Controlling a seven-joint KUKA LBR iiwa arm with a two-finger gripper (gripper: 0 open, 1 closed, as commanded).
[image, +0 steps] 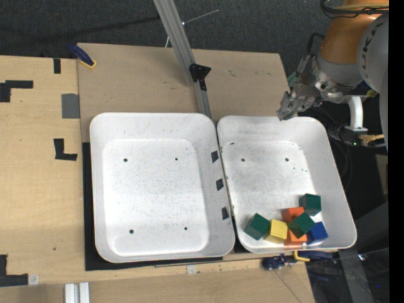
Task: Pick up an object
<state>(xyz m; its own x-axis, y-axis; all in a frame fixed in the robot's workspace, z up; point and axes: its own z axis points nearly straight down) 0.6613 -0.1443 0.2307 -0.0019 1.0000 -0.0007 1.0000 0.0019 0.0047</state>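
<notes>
Camera view: we're hovering the pincer [289, 111], grip state unreadable, over the right bin's [334, 169] far rim; we're needing the near-corner blocks [287, 225].

We're looking at a grey metal pole [178, 36] slanting over the wooden bench [38, 188], black tape marks [61, 149] sitting along its left side, a blue-yellow clamp [83, 55] lying near the far edge.

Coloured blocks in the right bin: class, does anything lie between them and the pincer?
Nothing visible does. The pincer sits over the far rim of the right bin, and the coloured blocks are heaped in its near right corner. Between them is bare white bin floor.
</notes>
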